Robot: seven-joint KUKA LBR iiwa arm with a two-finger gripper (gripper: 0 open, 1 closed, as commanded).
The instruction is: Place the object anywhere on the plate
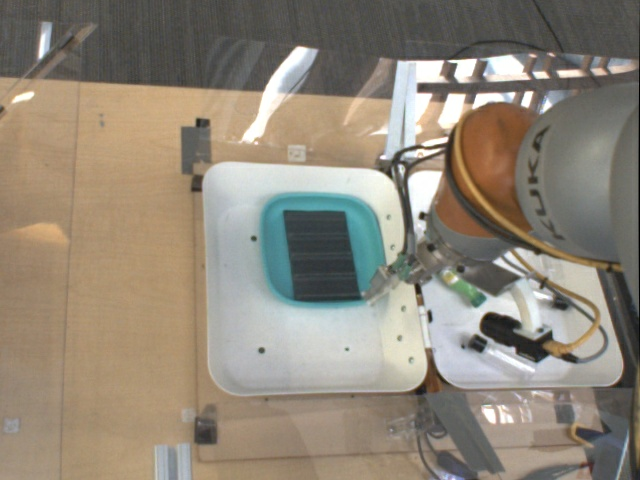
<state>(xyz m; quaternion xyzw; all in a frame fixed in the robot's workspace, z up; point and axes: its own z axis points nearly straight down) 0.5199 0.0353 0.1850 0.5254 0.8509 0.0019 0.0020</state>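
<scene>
Charcoal ridged slab point(320, 256) lies flat on teal plate point(272, 243), near the arm point(570, 168).

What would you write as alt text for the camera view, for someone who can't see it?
A teal plate sits in the left white bin with a dark ribbed rectangle lying on it. The grey and orange robot arm reaches in from the right, its gripper at the plate's lower right edge.
</scene>
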